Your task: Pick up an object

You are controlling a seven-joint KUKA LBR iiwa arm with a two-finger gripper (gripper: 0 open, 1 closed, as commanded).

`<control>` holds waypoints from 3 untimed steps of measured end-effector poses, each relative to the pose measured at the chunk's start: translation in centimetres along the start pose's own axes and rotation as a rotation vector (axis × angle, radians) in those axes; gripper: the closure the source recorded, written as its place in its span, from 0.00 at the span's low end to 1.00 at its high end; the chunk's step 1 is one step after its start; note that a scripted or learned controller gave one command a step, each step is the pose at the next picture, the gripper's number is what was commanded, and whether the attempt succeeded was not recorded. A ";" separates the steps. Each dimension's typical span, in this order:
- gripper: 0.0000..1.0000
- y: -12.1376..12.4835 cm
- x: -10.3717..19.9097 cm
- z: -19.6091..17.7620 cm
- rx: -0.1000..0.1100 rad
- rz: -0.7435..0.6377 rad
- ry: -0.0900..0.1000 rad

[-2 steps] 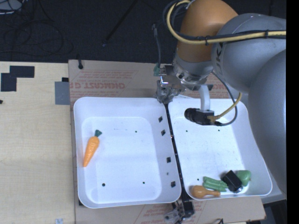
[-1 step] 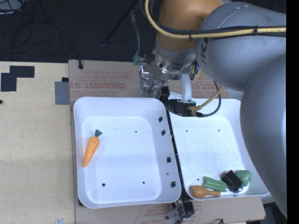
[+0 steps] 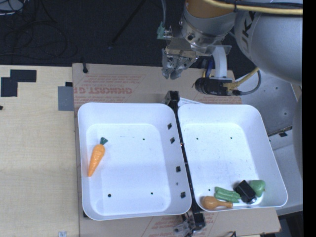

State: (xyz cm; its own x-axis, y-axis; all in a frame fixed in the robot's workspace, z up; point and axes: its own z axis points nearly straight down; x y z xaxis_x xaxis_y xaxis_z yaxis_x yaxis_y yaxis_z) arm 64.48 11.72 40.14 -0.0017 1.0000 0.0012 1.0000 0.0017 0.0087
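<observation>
An orange toy carrot (image 3: pixel 96 156) with a green top lies at the left side of the left bin (image 3: pixel 126 113). In the near right corner of the right bin (image 3: pixel 222 113) lie a tan pear-shaped toy (image 3: pixel 215 203), a green bean-like toy (image 3: pixel 226 195), a black block (image 3: pixel 245 191) and a green piece (image 3: pixel 257 186), close together. My gripper (image 3: pixel 173 71) hangs high above the far edge of the bins, near the divider, with nothing between its fingers as far as I can see.
A black clip strip (image 3: pixel 178 152) runs down the divider between the bins. Brown cardboard (image 3: pixel 118 83) lies under the bins. A black cable loop and fitting (image 3: pixel 215 86) sit behind the right bin. The grey arm (image 3: pixel 269 28) fills the upper right.
</observation>
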 end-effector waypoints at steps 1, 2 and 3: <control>1.00 -0.2 9.5 2.5 0.013 -0.006 0.000; 1.00 -3.6 12.8 0.9 0.013 -0.002 -0.002; 1.00 -7.5 4.9 0.2 0.015 0.006 -0.004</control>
State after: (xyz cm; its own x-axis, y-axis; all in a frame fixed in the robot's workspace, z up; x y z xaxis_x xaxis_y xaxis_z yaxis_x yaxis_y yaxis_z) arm 57.00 16.61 39.86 0.0048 1.0000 -0.0023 1.0000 -0.0048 -0.0062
